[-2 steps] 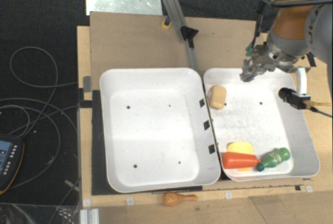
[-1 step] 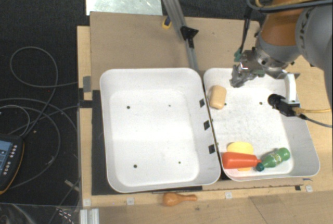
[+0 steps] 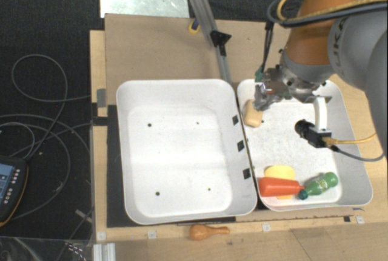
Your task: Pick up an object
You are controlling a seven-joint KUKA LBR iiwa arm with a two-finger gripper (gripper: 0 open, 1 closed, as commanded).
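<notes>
Tan lump [image 3: 251, 114], that pale rounded piece, sat in the right bin [image 3: 357, 178] hard against its left wall, up near the far end, and my gripper [image 3: 265, 94] hung right over it, just above and a touch to the right. From this slanted look down I could not tell whether the gripper was spread or closed, nor whether it was touching the lump at all. My arm [image 3: 357, 41] came in from the right, the orange band [image 3: 318, 11] bulging over the far edge of that bin.

Down at the near end of the same bin lay three things bunched together: a yellow piece [image 3: 281, 173], an orange-red piece [image 3: 277, 187] just in front of it and touching, and a green bottle [image 3: 317, 185] lying on its side, its cap end against the orange-red one. A black fitting [image 3: 309, 132] with a yellow cable [image 3: 354, 141] hung over the middle of the bin, well apart from the lump.

The left bin [image 3: 130, 102] stood beside it, their walls meeting along a row of black clips [image 3: 240, 145]. On the surface [image 3: 151, 41] in front of the bins, outside both, lay a small tan pear-shaped object [image 3: 208, 230].
</notes>
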